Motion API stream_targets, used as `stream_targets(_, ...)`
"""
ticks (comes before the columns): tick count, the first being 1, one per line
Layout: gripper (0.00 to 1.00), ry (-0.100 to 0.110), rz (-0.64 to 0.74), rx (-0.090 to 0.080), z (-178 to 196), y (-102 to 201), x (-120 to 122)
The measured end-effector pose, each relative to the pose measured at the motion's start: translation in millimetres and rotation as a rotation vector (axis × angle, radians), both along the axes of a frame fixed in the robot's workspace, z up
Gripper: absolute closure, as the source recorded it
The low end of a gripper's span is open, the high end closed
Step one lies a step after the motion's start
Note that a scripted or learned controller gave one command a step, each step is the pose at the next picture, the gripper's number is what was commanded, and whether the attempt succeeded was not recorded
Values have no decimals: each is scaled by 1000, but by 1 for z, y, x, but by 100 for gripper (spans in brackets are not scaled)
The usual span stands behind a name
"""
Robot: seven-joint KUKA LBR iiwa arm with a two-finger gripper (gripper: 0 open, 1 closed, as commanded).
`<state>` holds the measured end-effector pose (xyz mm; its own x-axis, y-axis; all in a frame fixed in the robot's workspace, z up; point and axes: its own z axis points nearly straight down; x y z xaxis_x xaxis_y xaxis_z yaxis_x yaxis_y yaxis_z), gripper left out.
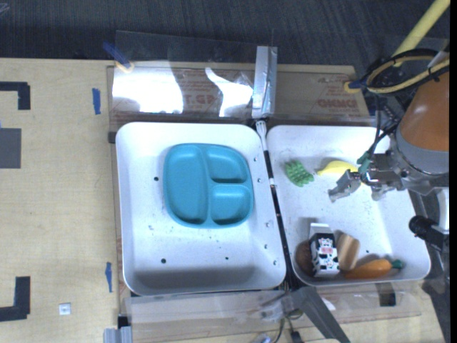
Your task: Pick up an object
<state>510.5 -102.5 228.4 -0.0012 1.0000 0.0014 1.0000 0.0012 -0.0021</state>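
A yellow banana [335,168] lies in the upper middle of the right bin [400,227], just beside a green toy [299,173] to its left. The gripper [345,186] hangs just below and right of the banana, its fingers parted and holding nothing. A clean pick likely calls for centring the fingers over the banana before closing, clear of the green toy. A carrot [371,268] and a small cow-print box [325,253] sit along the bin's lower edge, well apart from the gripper.
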Motion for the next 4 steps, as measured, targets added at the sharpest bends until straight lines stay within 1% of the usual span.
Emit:
stream_targets(1,0,5,1,-1,-96,-19,148)
stream_targets(2,0,-8,-318,-3,-6,-40,157)
stream_targets(3,0,2,-87,0,-87,-43,99)
stream_targets(4,0,-9,-18,-3,-141,-91,136)
